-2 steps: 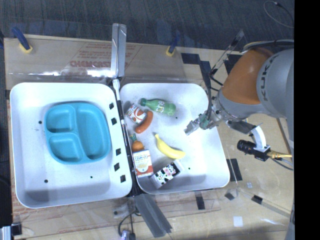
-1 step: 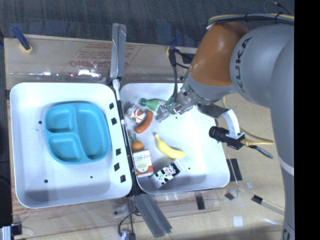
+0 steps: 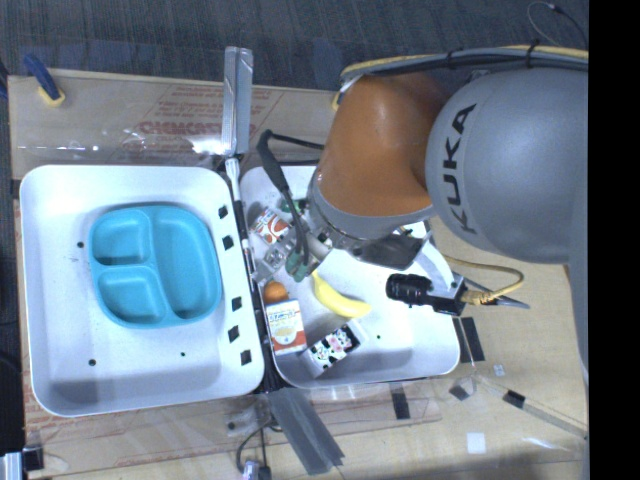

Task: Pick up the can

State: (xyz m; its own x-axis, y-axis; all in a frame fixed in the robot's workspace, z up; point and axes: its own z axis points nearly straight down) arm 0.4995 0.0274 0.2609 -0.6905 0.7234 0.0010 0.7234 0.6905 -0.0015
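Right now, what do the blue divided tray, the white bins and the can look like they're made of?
Blue tray: likely moulded plastic, with an even matte colour and rounded compartment edges. White bins: probably thin formed plastic, smooth with a slight sheen and softly rounded corners. Can: seems to be metal with a printed red and white label, but the arm covers much of it, so that is uncertain.
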